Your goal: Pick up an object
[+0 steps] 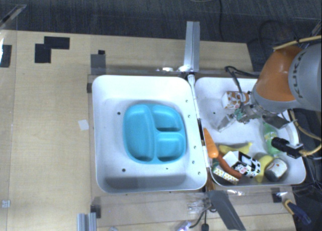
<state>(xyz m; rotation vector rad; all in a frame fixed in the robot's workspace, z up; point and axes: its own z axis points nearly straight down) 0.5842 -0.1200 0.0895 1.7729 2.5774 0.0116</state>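
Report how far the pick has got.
Done: the arm has reached over the right bin, gripper low inside it. In hand: nothing visibly gripped. Left: grasp and lift something; the carrot and other toys remain piled at the near edge. The blue tray sits in the left bin.

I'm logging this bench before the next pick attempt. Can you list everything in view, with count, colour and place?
Shallow plastic bins: two, white, side by side on the bench.
Divided plastic tray: one, light blue, three compartments, middle of the left bin.
Toy carrot: one, orange, against the right bin's left wall.
Pile of small toys: several, yellow, red, black-and-white and grey, along the right bin's near edge; exact count unclear.
Green item: one, right side of the right bin, partly hidden by the arm.
Brown-and-white patterned item: one, far part of the right bin.
Metal post: one, grey, behind the seam between the bins.
Robot arm: one, grey with orange band, reaching in from the right.
Gripper: one, low over the right bin.
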